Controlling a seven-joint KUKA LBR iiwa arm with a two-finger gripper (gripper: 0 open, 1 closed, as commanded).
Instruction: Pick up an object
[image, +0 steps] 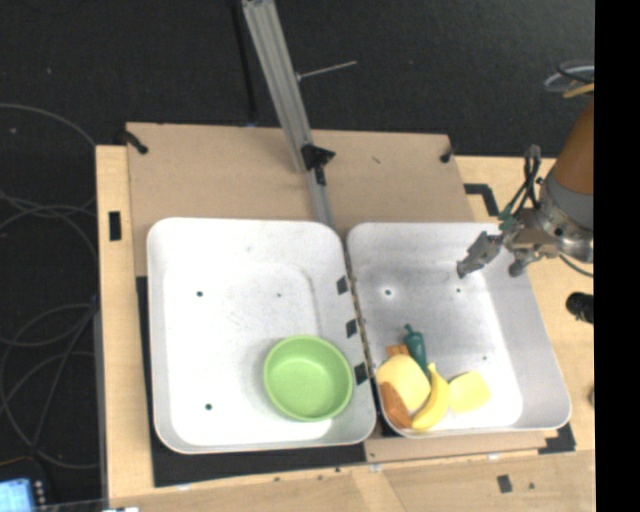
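Over the right bin (520, 300), near its far right rim, the gripper (494, 254) hangs with fingers spread, gripping nothing. Yellow toys (430, 390) and a teal piece (414, 346) crowd that bin's near left corner. Green bowl (308, 376) sits in the left bin (200, 260). No writing is legible.

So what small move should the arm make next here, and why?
Probably travel toward the near-left corner of the right white bin and descend. The two-finger gripper hovers over that bin's far right part with nothing between its fingers, while the yellow banana and yellow block are clustered in that corner.
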